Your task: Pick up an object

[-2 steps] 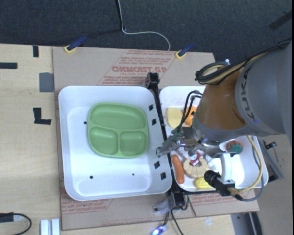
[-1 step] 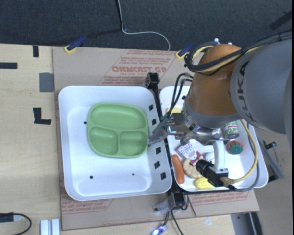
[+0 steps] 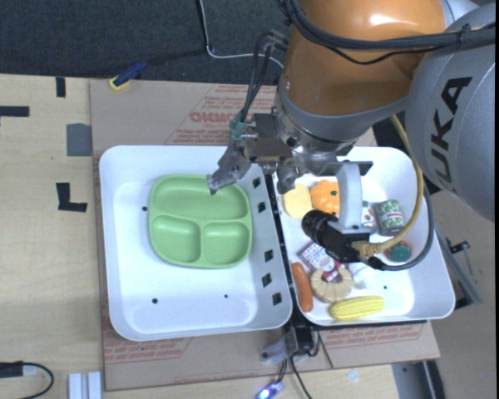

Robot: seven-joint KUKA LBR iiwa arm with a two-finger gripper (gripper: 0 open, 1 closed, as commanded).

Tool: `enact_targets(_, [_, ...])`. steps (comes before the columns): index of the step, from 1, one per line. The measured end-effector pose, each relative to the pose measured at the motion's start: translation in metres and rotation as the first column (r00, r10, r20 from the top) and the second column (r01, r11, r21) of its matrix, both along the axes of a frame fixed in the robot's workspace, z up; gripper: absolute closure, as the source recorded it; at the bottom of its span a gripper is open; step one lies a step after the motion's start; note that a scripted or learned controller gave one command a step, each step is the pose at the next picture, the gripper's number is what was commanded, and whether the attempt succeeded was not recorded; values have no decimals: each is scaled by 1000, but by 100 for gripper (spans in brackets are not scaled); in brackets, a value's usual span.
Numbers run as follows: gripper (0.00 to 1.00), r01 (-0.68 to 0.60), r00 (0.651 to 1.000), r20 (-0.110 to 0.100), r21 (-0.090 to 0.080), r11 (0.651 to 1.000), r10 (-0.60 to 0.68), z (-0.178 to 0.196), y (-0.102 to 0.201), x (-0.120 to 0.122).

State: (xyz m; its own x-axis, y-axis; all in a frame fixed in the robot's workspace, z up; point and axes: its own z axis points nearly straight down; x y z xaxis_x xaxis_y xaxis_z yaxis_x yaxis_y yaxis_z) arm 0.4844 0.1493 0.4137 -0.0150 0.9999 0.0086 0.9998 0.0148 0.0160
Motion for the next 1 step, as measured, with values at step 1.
enact_targets(1, [100,10,1000,-18,-11,1000,-10,1,-6,-1])
